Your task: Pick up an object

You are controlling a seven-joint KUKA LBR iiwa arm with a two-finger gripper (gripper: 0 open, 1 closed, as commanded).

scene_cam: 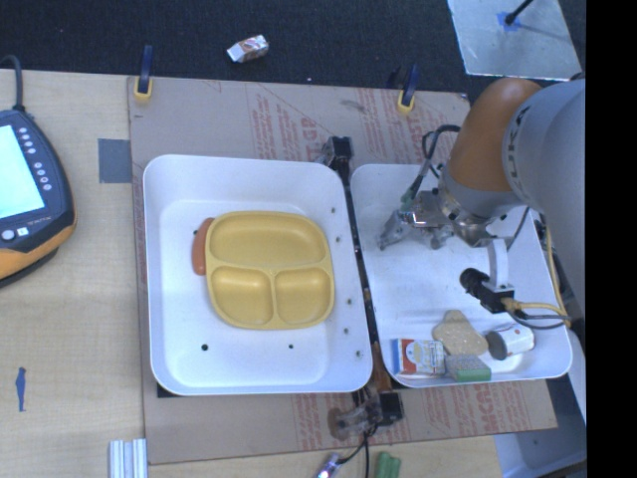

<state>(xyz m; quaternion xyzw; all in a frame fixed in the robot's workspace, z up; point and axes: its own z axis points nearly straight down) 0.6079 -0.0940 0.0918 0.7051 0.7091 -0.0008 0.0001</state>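
Objects for picking: small printed carton (pixel 416 357), tan lump (pixel 458 334), grey-green block (pixel 468 370), white cylinder (pixel 511 342) w/ red end. Lay bunched along front wall of right bin (pixel 418 297), carton at left end, cylinder at right end, lump touching carton and block.

Gripper (pixel 410 235): hung over back-left part of same bin, above bare white floor, well apart from that bunch. Had jaws spread, nothing pinched btwn them.

Arm (pixel 498 137): reached in from right w/ orange band above wrist, crossing bin's back-right corner.

Left bin (pixel 179 357): held yellow divided plate (pixel 269 267) w/ three compartments, approx centred. Also held orange-red item (pixel 200 247), poking out from under plate's left edge; kind not clear.

Cardboard sheet (pixel 249 118): lay under both bins, pinned at back edge by two clamps (pixel 144 76).

Teach pendant (pixel 25 197): rested on bench at far left, screen up.

Crumpled wrapper (pixel 248 48): lay on dark floor beyond bench.
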